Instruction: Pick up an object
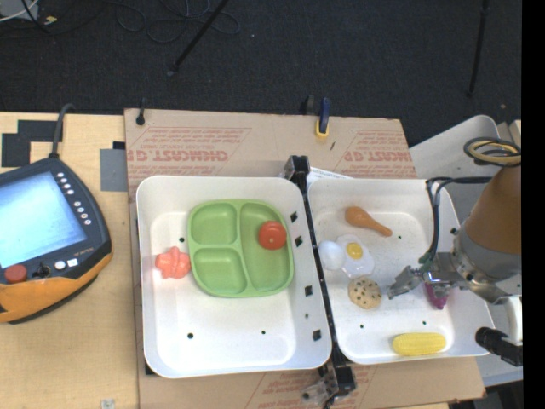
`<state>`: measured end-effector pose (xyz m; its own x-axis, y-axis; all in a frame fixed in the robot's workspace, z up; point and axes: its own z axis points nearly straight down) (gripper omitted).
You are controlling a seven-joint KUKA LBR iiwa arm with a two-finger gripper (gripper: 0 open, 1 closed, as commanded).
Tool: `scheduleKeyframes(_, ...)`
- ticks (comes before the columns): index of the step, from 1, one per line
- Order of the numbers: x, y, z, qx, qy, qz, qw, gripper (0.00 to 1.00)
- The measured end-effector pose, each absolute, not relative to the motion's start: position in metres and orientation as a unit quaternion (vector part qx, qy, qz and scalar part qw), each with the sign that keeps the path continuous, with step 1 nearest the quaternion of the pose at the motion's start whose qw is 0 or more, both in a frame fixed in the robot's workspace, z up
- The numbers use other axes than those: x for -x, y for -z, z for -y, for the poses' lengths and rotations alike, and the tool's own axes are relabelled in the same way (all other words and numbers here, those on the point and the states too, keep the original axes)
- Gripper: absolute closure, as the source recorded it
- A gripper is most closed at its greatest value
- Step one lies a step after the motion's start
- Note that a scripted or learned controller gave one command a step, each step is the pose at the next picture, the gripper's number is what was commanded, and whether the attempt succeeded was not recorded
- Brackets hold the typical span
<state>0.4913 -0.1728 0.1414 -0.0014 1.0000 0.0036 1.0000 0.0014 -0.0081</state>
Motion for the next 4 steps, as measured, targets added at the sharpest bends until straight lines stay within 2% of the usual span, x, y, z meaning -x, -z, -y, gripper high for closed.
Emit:
scheduleKeyframes(1, -0.491, -0.089, 0.171, 0.706, -0.0011, 0.708, 0.003, 0.0)
scheduleKeyframes(2, -0.491, -0.1, 0.173, 0.709, -0.0009, 0.706, 0.003, 1.0)
scheduleKeyframes(4, -0.49, -0.193, 0.188, 0.709, 0.0001, 0.705, 0.0, 1.0)
